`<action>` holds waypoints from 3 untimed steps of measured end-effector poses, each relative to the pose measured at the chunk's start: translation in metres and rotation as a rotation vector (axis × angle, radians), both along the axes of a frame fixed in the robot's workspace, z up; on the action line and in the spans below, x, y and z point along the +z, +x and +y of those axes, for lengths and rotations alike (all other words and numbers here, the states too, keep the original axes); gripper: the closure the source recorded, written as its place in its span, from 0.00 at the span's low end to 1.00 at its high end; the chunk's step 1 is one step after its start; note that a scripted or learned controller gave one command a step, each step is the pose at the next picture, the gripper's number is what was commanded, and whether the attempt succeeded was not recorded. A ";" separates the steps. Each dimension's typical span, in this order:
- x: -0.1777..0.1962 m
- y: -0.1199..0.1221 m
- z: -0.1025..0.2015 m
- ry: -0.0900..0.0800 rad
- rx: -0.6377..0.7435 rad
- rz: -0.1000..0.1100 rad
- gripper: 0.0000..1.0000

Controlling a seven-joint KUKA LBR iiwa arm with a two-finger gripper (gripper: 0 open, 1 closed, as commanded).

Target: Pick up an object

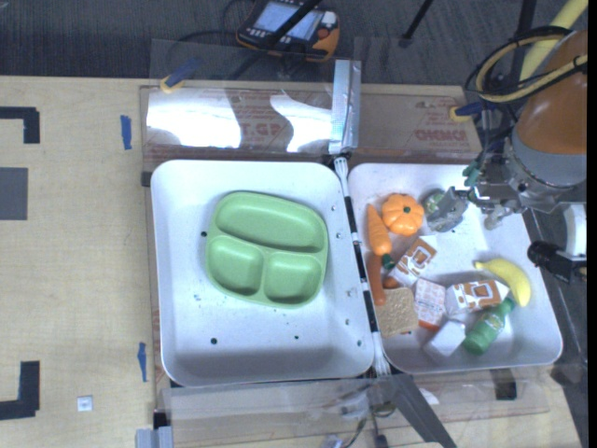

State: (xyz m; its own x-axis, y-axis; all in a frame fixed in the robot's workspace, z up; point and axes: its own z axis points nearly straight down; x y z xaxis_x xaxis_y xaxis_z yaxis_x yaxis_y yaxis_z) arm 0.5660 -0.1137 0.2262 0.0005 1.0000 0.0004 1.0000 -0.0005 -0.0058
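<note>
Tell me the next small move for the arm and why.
Probably lower the gripper a little onto the small grey object beside it in the right bin. The gripper sits at the bin's far right part, right next to that object, nearer than the pumpkin or banana. Nothing shows between its fingers, so no pick has succeeded yet.

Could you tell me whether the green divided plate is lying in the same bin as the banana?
No, the green divided plate lies in the left bin, while the banana lies in the right bin.
</note>
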 end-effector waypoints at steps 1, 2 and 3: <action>0.007 0.002 0.000 0.000 -0.002 0.002 1.00; -0.045 0.002 0.113 0.000 0.149 0.000 1.00; -0.040 0.019 0.124 0.000 0.139 -0.003 1.00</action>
